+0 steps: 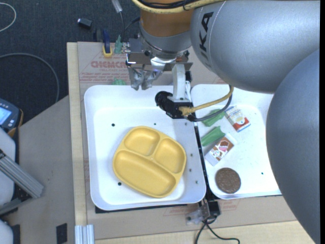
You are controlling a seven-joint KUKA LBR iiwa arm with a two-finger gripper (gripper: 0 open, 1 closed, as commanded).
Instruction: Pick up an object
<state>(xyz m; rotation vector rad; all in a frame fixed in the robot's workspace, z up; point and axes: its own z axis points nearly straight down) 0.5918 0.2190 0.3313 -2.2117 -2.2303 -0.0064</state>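
My two-finger metal gripper (142,81) hangs with fingers narrow and holding nothing over the left shallow white bin's (96,136) far rim, the yellow three-compartment plastic tray (149,160) lying well below my fingertips.

- The grey arm (264,39) runs out of the top and right edges and hides the far right corner of the right bin (254,187).
- The gripper (143,80) is small and blurred at the left bin's (96,151) far rim; what state it is in cannot be told.
- One green packet (216,117) lies partly under a yellow cable (210,104).
- The print on the red-and-white packet (237,119) is too small to read.
- The red lettering on the cardboard (101,67) is partly covered by the gripper.
- A blue-screened device (7,117) is cut off by the left edge.
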